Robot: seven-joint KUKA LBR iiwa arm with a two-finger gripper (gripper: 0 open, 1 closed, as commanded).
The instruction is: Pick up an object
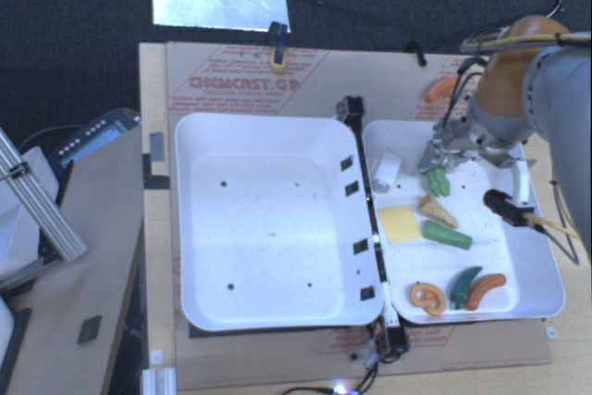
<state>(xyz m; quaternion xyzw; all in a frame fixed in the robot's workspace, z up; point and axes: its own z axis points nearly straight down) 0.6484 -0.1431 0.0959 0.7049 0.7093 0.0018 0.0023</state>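
1. The grey arm with its orange band (518,69) reaches in from the right, and its gripper (437,164) hangs over the upper part of the right-hand shallow white bin (536,296).
2. Whether the jaws are released or clenched cannot be told; the wrist and cabling hide them.
3. A small green, bumpy plastic piece (438,183) lies directly under the gripper, touching or just below it; contact cannot be confirmed.
4. Just below that green piece rests a tan wedge-shaped piece (438,211), and beside it, toward the bin's left wall, lies a flat yellow square (400,223).
5. A green cylinder-like piece (448,236) lies just right of the yellow square, tilted slightly.
6. A small white cup-like object (386,167) sits near the upper left corner of the right bin.
7. Along the bin's lower edge lie an orange pretzel-shaped ring (427,297), a dark green curved pepper-like piece (462,285), and an orange sausage-shaped piece (487,289), the last two touching.
8. Another orange piece (440,90) lies outside the bins on the cardboard-covered surface (240,79), above the right bin.
9. The left-hand shallow white bin (199,199) sits beside the right one, joined along a black clipped divider (366,217).
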